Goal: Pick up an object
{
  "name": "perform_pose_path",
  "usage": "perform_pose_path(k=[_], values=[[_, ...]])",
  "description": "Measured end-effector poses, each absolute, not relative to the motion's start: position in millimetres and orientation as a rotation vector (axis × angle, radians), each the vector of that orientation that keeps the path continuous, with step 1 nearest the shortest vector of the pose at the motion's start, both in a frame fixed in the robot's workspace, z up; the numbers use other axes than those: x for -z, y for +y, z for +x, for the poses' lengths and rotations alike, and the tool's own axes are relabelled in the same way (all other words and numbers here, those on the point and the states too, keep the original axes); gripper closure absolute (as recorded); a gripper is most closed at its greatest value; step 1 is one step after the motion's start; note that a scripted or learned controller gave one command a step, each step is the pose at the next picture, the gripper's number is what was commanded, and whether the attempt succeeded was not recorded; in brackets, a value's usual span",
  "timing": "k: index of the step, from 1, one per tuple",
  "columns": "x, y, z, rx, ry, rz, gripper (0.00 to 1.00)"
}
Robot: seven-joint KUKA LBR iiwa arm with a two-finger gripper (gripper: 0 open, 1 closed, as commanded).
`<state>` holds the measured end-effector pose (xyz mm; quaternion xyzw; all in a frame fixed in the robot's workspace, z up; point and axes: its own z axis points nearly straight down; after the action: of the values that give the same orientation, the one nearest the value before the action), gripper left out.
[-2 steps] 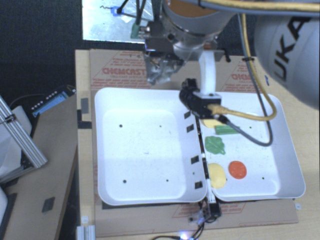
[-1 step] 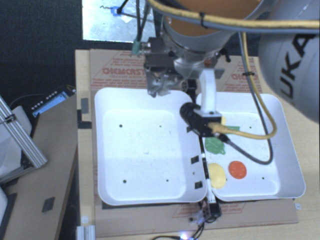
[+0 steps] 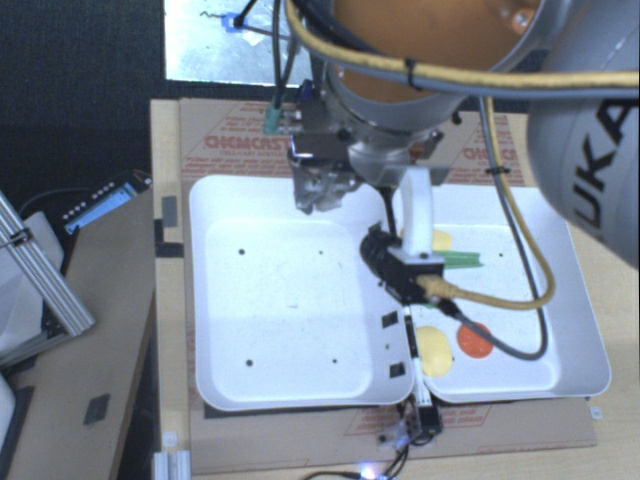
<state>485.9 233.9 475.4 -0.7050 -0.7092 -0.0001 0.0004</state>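
Four small things to choose from, all off to the claw's (image 3: pixel 320 190) right in the view and nearer the camera than it: a yellow lump (image 3: pixel 433 349), an orange piece (image 3: pixel 475 341) just beside that lump, a green strip (image 3: pixel 458 259), and a small yellow bit (image 3: pixel 441 239) touching or nearly touching the strip's far end. All in the right bin (image 3: pixel 590 363). Hanging over the far right corner of the left bin (image 3: pixel 280 298), above bare white floor with nothing to take beneath it. No telling how wide the claw stands, blurred and foreshortened as it is, nor whether anything sits in it; best treated as empty.

Judging by this, still at the approach, with the pick not yet begun. To do it well:

- Settle on one target first. Yellow lump likely the easiest: rounded, tall enough to grasp, and farthest from the black fitting (image 3: pixel 392 263) and the yellow hose (image 3: pixel 500 303) draped below and right of the claw.
- Carry across the shared rim high, then come straight down over the lump's middle.
- Mind the orange piece alongside; set the closing line so as not to catch both.
- Leave the green strip alone: probably flat, hard to get under.
- Close gently, lift slowly, and check for the lump in the grip before moving away.
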Motion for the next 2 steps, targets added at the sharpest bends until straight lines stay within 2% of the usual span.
perform_pose_path(k=[2], values=[[-463.8, 234.4, 486.5, 0.002, -2.228, -2.216, 1.0]])
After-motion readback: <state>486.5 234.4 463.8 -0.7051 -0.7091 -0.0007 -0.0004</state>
